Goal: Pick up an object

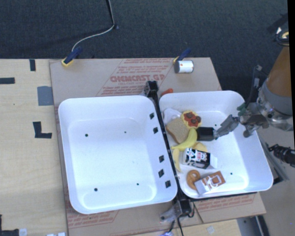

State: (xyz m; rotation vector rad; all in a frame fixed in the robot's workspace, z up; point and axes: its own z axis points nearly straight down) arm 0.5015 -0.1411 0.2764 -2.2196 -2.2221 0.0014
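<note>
The hand (211,133) sits in the right bin (249,181), right of frame centre, closed on a small black block (204,133). Just left lie a yellow banana (186,141), a tan bread slice (176,130) and a black-and-white carton (196,158).

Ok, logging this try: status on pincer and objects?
Pincer low in right white bin, at small black block. Yellow banana beside it.

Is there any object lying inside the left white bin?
No, the left bin shows just its bare white floor, while the banana, the milk carton and the other things lie in the right bin.
</note>
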